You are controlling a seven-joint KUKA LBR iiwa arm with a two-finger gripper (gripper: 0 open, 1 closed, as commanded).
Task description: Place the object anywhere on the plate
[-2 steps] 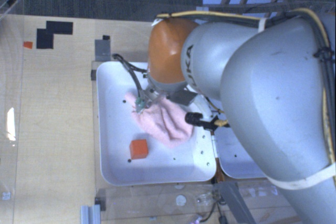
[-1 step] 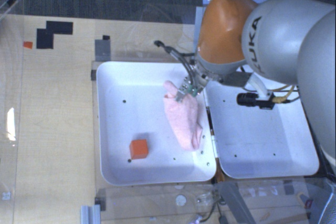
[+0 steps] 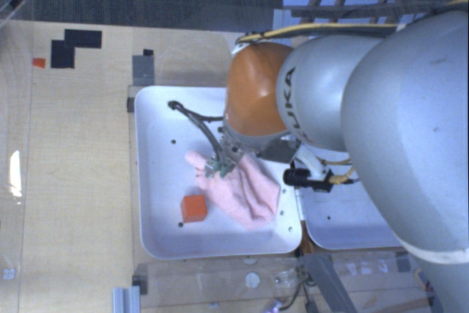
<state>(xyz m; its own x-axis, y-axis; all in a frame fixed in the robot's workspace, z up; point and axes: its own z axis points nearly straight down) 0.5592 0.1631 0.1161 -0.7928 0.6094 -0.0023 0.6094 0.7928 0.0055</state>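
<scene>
- The tool point(image 3: 218, 168) is down on the pink cloth point(image 3: 242, 194) in the left bin point(image 3: 157, 157); I cannot tell its opening.
- The orange block point(image 3: 194, 208) (probably the task's object) lies just left of the cloth, untouched.

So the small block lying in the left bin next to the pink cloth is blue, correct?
Not quite. The camera view shows the block is orange-red, not blue. It does lie in the left bin, just left of the pink cloth, with the end effector over the cloth's upper edge.
</scene>
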